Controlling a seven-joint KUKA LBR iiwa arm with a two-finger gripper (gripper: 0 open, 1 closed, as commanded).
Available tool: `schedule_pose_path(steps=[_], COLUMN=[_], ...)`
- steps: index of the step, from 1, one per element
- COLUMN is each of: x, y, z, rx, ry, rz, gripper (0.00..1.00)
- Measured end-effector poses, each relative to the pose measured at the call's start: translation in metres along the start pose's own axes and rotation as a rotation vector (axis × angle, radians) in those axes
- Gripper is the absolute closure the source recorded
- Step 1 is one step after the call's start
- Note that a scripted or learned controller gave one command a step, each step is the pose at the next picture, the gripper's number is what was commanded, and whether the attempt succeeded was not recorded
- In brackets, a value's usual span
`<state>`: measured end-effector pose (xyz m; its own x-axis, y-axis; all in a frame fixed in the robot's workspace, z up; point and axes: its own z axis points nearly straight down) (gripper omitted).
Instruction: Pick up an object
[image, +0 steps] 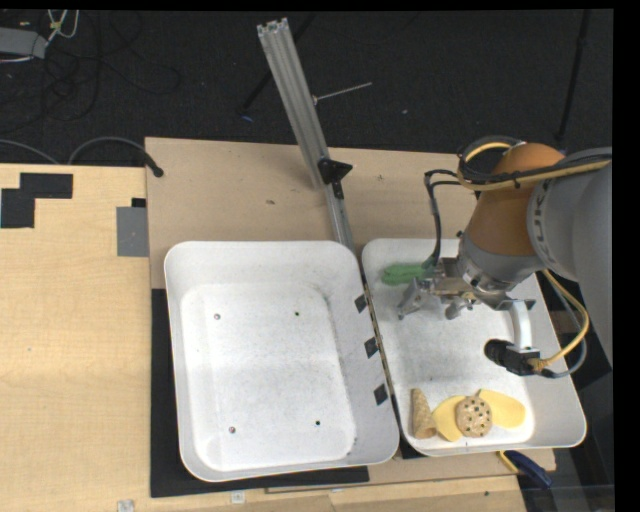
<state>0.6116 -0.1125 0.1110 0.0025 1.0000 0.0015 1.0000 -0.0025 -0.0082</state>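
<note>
In the camera view the right bin (445, 360) holds a small green object (400, 271) near its far left corner. At the bin's near edge, a tan wedge (422, 412) and a round speckled brown disc (473, 415) lie on and beside a flat yellow piece (507, 408). My gripper (430, 303) hangs low over the far part of this bin, just to the near right of the green object. Its two fingers are spread apart and nothing shows between them. The orange band and grey arm rise behind it to the right.
The left bin (260, 350) sits beside the right one, with black clips (370, 345) along the shared edge. A slanted aluminium rail (300, 110) comes down to the bins' far junction. Cables loop around the wrist, and a black fitting (505, 352) hangs over the right bin.
</note>
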Motion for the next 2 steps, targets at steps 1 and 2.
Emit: schedule_pose_path(steps=[1,2], x=[-0.002,0.0], y=[0.001,-0.007], z=[-0.013,-0.06], rx=[-0.003,-0.009], ry=[0.0,-0.001], rz=[0.006,0.006], gripper=[1.0,1.0])
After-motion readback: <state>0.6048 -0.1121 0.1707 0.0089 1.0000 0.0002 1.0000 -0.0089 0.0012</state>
